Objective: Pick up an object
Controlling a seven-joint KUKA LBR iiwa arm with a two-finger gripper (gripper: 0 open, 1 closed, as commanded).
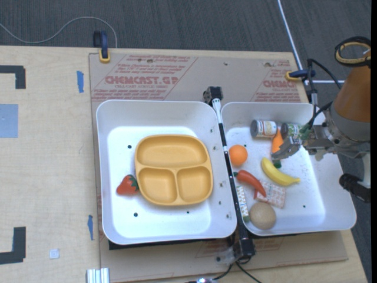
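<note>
Arm from right, hand low over banana; grip state unclear, maybe open.

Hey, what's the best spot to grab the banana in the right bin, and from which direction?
Probably the banana at mid-length, coming straight down. It lies flat on the right bin floor, running from upper left to lower right, so the jaws should close across its narrow width. Its middle sits apart from the red chili pepper and the cracker beside it.
</note>
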